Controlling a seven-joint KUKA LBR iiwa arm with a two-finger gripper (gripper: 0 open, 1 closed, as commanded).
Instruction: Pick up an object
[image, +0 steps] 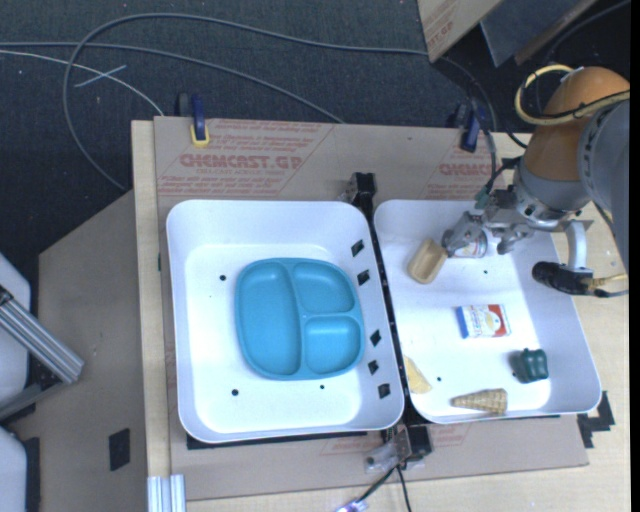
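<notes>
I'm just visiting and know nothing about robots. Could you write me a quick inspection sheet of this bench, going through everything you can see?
Surface: a board-covered bench bearing two shallow white bins side by side, the left bin and the right bin.
Job's things: in the right bin, a tan block, a small blue-and-white packet, a dark green object, a waffle cone and a small tan wedge.
Clutter: a blue divided plate lying in the left bin.
Grippers: the pincer is low over the right bin's far end, beside the tan block; open or shut, cannot tell.
Cables: thin cables loop over the dark floor behind the bench.
Surroundings: blue clamps on the bench's far edge.
</notes>
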